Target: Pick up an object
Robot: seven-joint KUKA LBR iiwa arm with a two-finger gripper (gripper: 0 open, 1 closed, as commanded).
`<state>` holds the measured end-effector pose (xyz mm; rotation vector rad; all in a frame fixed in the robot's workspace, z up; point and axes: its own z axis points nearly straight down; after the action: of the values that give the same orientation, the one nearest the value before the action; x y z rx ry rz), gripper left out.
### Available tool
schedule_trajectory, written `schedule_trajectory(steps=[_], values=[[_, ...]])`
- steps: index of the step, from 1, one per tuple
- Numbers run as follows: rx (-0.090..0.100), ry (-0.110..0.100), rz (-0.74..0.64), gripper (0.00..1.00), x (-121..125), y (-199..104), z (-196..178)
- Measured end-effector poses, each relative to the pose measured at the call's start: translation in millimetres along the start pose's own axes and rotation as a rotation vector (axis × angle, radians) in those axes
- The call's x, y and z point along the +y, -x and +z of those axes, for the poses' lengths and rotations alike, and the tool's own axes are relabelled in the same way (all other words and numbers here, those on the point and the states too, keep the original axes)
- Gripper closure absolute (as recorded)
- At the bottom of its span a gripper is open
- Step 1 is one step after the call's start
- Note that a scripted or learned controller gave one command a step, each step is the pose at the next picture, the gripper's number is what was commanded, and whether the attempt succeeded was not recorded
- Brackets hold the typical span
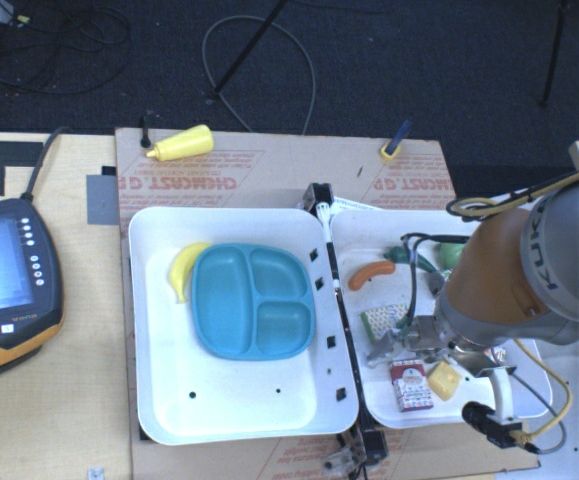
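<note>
Arm low over the right bin, its wrist covering much of the contents.

The arm (pixel 504 268) hides the gripper (pixel 421 353); whether it holds anything cannot be told. The left bin (pixel 159 388) holds a blue tray (pixel 249 301) overlapping a yellow piece (pixel 181 266). The right bin (pixel 369 230) shows a sausage (pixel 372 273), a red packet (pixel 411 385) and a yellow block (pixel 443 380) just beside the wrist.
</note>
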<state>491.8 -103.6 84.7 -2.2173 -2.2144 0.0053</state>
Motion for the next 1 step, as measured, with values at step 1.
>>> schedule_trajectory(steps=[1], values=[[-0.004, 0.011, -0.002, 0.00, 79.5, 16.0, -3.9]])
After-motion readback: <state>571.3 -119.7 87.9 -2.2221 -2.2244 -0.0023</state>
